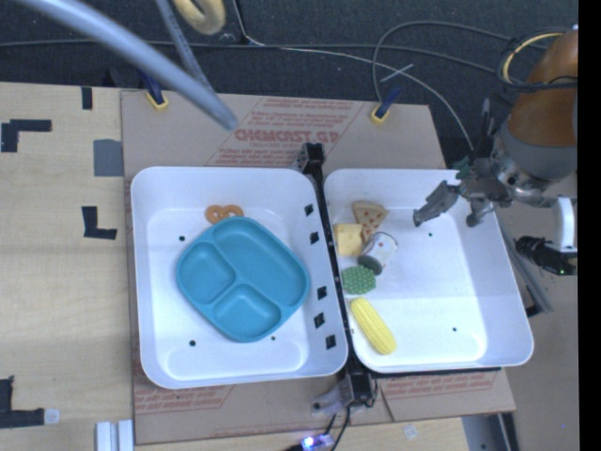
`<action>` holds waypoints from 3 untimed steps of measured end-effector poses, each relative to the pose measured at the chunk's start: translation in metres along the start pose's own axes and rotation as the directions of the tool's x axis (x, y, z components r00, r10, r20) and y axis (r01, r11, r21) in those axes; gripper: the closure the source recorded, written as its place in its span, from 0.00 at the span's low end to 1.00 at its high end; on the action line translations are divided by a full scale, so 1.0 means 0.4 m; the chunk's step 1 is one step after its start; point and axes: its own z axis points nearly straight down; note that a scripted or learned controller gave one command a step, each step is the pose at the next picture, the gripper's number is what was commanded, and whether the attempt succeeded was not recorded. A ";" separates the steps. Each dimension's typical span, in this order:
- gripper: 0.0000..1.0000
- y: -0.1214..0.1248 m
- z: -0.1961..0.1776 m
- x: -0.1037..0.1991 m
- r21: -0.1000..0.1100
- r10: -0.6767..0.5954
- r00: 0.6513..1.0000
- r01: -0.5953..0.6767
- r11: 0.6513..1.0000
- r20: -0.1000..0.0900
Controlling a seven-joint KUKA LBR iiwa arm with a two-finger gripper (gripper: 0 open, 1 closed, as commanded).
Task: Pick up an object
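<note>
My gripper (456, 209) hangs over the upper right part of the right bin (470, 299), its two dark fingers spread open with nothing between them. Along that bin's left side lie a tan wedge (369, 214), a yellow block (348, 240), a small white and grey piece (379, 248), a green round piece (358, 279) and a yellow corn cob (373, 325). All of them sit to the left of the gripper and below it in the view. In the left bin (155, 252) rest a blue divided plate (242, 278) and a small brown pretzel (223, 214).
A black divider with clips (322, 252) runs between the two bins. Both bins stand on a cardboard sheet (282, 130) held by yellow clamps. Cables (423, 73) trail behind the right bin. A grey pole (122, 40) crosses the upper left.
</note>
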 end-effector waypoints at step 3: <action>0.00 0.023 0.240 0.037 -0.009 -0.005 1.000 0.005 1.000 0.002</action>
